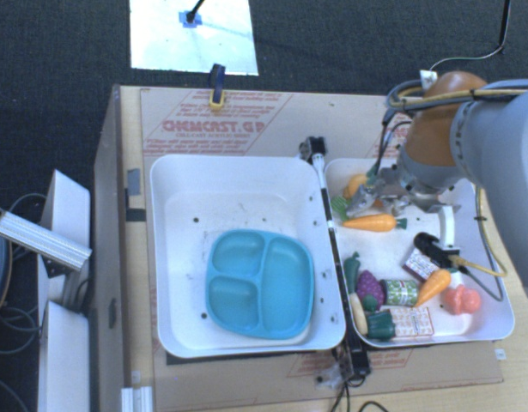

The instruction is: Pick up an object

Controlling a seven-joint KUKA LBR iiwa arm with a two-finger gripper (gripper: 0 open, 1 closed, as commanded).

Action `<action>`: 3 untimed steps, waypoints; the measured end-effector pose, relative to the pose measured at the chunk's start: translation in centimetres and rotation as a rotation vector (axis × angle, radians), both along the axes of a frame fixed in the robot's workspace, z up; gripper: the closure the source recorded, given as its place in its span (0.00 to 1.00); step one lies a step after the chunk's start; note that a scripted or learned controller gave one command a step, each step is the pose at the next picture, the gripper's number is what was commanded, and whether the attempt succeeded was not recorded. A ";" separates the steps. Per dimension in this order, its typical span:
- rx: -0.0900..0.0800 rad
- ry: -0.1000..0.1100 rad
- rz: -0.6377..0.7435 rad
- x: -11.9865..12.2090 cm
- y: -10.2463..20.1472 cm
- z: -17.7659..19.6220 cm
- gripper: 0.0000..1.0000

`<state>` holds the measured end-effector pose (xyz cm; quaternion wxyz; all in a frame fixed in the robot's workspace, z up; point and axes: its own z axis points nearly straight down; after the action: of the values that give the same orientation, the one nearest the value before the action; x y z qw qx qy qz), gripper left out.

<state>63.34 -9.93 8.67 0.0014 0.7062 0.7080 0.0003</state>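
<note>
Gripper (373, 197) lowered into the right bin (495, 320), at its far left corner. Whether anything sits between the jaws, or how they stand, cannot be told. A toy carrot (371, 223) lies just below the jaws, a yellow item (356, 184) just beside them. Nothing appears lifted; judged from this, the grasp and the raise remain. The left bin (173, 230) holds a blue divided plate (259, 283).

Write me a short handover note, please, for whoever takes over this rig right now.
Claw: low over the far end of the right bin, above the orange carrot; nothing seen gripped.
Right bin also holds a second carrot, a purple grape bunch, a green can and a pink toy.
Left bin holds the blue divided plate.
Done: nothing lifted yet.
Left: grasp one object and raise it.
</note>
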 end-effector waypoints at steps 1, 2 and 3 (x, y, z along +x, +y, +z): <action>-0.003 0.031 -0.007 3.0 0.9 -0.2 0.00; -0.002 0.014 -0.001 3.3 0.7 -0.1 0.00; 0.000 0.014 -0.001 3.3 0.6 -0.1 0.00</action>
<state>66.69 -9.28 8.55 -0.0032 0.7065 0.7077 -0.0046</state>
